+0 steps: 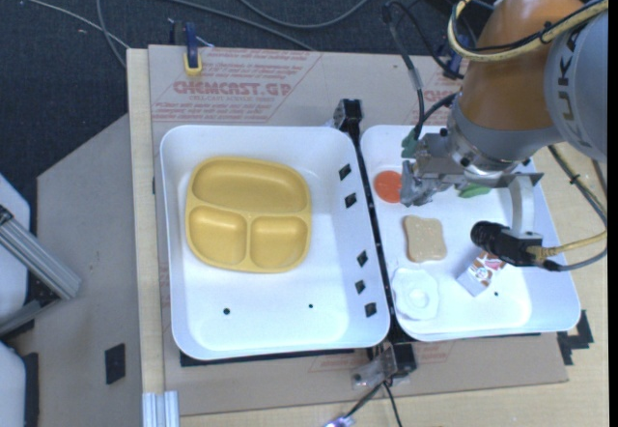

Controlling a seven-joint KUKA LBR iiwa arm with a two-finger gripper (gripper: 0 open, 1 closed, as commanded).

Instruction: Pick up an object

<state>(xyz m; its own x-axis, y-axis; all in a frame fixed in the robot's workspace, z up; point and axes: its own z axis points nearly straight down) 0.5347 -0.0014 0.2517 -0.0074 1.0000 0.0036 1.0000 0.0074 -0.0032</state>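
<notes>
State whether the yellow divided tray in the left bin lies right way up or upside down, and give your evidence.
Right way up. The yellow divided tray lies flat on the floor of the left bin, its three hollow compartments facing the camera: one long one above two smaller ones.

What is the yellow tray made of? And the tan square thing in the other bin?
The yellow tray looks like smooth molded plastic: one even color, rounded compartments, soft shine. The tan square looks like a toy bread slice, perhaps plastic or foam; its surface looks matte and speckled, but it is too small to be sure.
</notes>
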